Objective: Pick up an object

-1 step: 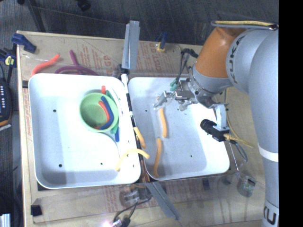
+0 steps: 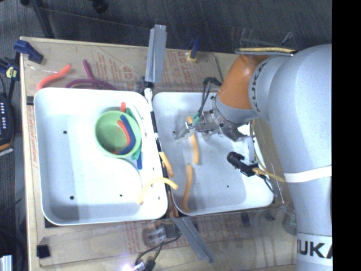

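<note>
Grey arm's gripper (image 2: 192,127) hangs low in the right bin (image 2: 225,199), at its ten o'clock, just above an orange strip (image 2: 195,147); finger state cannot be told. Nothing appears lifted; the grasp seems not yet done.

Hidden beneath the grey arm (image 2: 293,123): the right rim of the right bin (image 2: 225,205). Too small and tangled against the wrist to tell the gripper (image 2: 189,127) apart clearly. Partly covered by the coloured pieces inside: the floor of the green bowl (image 2: 115,133). Cut off at the left edge: dark gear (image 2: 4,117) beside the worktop (image 2: 101,239). Blurred beyond naming: the clutter (image 2: 152,236) at the front edge.
</note>
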Motion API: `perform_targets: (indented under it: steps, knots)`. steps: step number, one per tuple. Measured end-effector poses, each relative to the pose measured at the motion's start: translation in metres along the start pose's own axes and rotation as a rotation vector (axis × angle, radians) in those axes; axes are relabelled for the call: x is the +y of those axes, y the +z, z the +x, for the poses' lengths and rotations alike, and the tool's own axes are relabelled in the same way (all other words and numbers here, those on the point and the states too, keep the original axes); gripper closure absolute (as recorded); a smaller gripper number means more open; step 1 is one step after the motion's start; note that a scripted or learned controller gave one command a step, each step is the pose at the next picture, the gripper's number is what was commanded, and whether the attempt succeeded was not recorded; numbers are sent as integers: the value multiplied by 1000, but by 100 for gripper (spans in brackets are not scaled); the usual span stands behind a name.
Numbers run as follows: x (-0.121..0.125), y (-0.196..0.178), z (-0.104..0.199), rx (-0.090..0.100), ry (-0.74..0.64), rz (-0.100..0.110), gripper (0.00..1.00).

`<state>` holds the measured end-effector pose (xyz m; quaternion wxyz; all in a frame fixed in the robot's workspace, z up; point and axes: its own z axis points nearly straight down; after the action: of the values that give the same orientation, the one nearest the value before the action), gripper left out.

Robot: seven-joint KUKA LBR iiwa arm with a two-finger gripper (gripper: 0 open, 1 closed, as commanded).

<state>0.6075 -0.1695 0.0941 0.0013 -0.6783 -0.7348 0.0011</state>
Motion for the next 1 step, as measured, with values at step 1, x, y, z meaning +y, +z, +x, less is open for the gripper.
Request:
perform_targets:
  steps: [1]
  knots:
    - [0, -10, 0, -1, -4, 2, 100]
